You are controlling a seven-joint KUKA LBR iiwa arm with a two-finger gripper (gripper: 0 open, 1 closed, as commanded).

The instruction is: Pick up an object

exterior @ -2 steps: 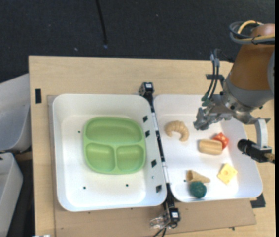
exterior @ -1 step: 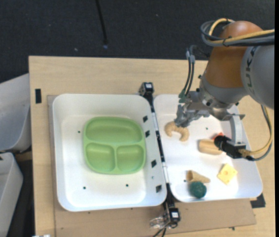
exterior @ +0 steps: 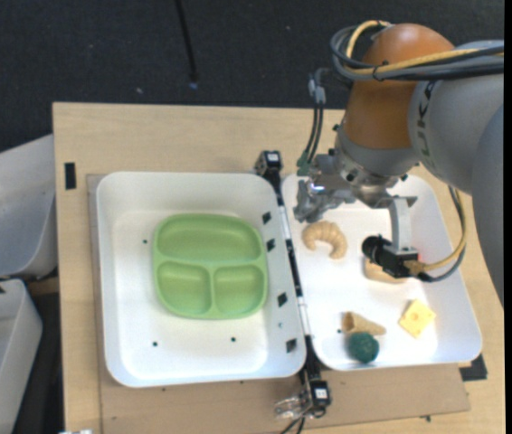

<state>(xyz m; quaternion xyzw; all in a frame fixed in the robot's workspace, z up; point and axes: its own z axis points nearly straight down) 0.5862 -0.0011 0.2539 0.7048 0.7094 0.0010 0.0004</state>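
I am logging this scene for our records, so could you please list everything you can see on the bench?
Bench: one, light wood, under both bins.
Bins: two, white, side by side; left bin, right bin.
Divided plate: one, green, middle of the left bin.
Croissant: one, tan, upper left of the right bin.
Wedge: one, tan, near the front of the right bin.
Ball: one, dark teal, just in front of the wedge.
Block: one, yellow, front right of the right bin.
Arm: one, grey with orange band, over the right bin.
Gripper: one, metallic, just above the croissant.
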